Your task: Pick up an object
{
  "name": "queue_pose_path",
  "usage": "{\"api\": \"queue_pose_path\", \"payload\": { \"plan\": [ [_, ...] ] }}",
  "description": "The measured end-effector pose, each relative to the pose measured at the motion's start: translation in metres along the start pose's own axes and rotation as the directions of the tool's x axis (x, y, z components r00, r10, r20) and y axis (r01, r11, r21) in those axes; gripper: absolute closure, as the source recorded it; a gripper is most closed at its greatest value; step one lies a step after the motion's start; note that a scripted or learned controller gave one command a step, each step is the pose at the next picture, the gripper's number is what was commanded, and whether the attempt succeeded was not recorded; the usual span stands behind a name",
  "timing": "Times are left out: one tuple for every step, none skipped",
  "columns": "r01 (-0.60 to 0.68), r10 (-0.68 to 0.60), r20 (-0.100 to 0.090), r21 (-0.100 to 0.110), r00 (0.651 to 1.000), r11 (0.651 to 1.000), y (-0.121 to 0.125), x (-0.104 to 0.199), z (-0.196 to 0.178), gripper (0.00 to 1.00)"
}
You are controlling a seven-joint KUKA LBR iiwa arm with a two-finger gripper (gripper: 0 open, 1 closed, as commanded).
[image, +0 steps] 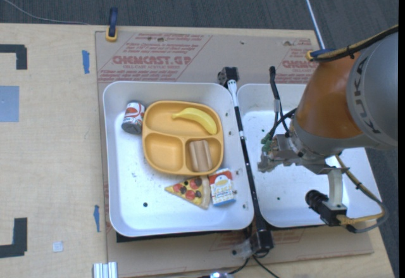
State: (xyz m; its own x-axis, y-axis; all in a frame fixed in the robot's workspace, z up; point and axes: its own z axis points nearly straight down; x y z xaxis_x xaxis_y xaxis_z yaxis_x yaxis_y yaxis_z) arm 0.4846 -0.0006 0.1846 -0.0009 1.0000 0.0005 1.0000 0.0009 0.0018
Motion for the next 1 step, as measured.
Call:
{"api": "queue_pose_path", "payload": {
  "plan": [
    [0.000,0.000,0.000,0.000,1.000,1.000,0.0000,-0.0004,0.0000,0.00]
  ]
}}
